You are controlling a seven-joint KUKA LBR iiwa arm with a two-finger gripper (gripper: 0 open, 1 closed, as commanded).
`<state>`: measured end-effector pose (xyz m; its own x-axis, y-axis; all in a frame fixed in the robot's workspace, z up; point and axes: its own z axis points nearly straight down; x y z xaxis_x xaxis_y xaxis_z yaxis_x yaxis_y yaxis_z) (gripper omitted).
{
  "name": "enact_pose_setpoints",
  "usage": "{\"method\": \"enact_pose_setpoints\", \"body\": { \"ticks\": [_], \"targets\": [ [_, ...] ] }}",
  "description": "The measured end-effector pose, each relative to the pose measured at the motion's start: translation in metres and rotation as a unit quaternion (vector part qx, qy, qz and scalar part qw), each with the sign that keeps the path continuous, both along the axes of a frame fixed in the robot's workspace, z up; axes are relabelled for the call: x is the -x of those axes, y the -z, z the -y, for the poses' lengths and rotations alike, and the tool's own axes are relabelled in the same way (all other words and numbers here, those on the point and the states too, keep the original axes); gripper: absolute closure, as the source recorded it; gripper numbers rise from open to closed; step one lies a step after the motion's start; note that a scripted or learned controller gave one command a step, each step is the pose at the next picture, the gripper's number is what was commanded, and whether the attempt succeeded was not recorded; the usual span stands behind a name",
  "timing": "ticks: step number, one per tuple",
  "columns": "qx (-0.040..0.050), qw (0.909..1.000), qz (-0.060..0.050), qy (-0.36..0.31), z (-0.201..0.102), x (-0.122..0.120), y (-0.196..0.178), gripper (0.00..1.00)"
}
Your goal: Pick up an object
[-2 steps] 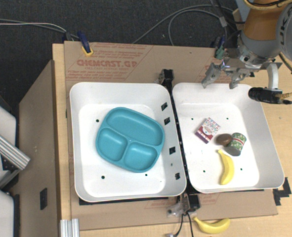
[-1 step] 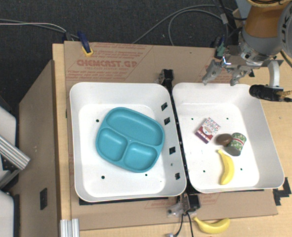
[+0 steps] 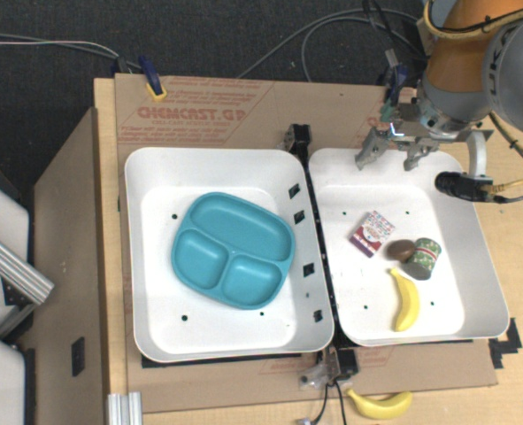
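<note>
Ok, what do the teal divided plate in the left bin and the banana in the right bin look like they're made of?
The teal divided plate looks like molded plastic: uniform color, smooth rounded compartments, a soft sheen. The banana has an even, unblemished yellow skin and could be a plastic replica, though real fruit can't be ruled out from this view. The right bin holding it appears to be thin, glossy white plastic with rounded corners.

Arm (image 3: 500, 51) comes in from top right corner of camera view. Grey body, big orange band (image 3: 478, 11) above wrist. Wrist points down and to the left. Gripper (image 3: 394, 156) hangs at lowest end of arm. Two grey fingers (image 3: 368, 151) spread apart, jaws wide open, nothing between them. Fingertips point down. Thin cables loop around orange part.
</note>
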<state>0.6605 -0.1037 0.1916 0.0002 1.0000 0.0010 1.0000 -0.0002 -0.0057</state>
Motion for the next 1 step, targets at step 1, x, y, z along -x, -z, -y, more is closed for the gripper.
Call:
{"method": "enact_pose_setpoints", "body": {
  "ticks": [1],
  "targets": [
    [-0.0001,1.0,0.0,-0.001,-0.0011,-0.0057,0.0447,0.0]
  ]
}}
